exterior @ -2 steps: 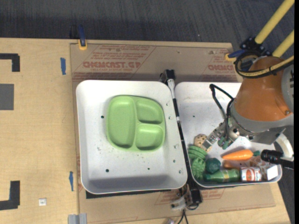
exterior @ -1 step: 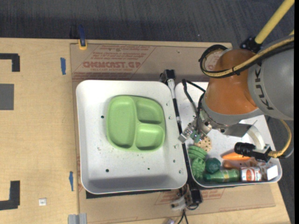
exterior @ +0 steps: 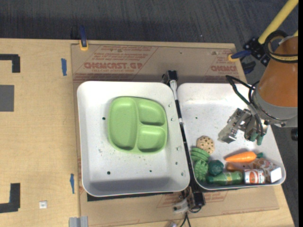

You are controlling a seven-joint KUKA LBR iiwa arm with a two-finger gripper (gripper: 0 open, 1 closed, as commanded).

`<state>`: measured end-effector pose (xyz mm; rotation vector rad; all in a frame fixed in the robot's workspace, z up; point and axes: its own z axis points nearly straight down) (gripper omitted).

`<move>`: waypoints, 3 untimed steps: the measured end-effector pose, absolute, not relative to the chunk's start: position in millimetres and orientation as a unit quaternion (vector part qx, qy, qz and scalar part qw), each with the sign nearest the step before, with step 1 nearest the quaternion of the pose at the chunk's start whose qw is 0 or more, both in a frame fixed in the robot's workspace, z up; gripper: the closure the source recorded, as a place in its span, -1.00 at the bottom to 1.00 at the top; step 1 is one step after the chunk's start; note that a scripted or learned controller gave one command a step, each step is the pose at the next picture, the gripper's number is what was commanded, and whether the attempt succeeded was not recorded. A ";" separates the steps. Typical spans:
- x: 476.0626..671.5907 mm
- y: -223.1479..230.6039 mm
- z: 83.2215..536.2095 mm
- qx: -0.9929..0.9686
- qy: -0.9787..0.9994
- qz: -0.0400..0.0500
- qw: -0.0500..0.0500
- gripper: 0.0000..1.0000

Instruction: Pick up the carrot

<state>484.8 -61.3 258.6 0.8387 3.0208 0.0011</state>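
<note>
The orange carrot (exterior: pixel 241 157) with a green top lies on its side in the right bin (exterior: pixel 203 103), near the front right corner. My gripper (exterior: pixel 242 133) hangs just behind it, over the bin's right middle, and does not touch it. Its fingers stand open with nothing between them. The arm's orange band (exterior: pixel 281 74) rises at the right edge of the view.
Around the carrot lie a round cookie (exterior: pixel 205 144), a green leafy toy (exterior: pixel 200 161), a dark green bottle (exterior: pixel 226 177) and a red-labelled container (exterior: pixel 258 176) along the front wall. The left bin (exterior: pixel 94 164) holds a green divided plate (exterior: pixel 138 124).
</note>
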 end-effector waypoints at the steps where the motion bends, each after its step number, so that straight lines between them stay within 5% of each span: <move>1: 484.7 -61.2 258.5 0.268 0.964 0.000 0.003 -1.00; 2: 482.4 -96.7 195.0 0.115 0.993 0.000 0.001 -1.00; 3: 500.6 -176.3 96.9 -0.160 0.987 -0.002 0.010 -1.00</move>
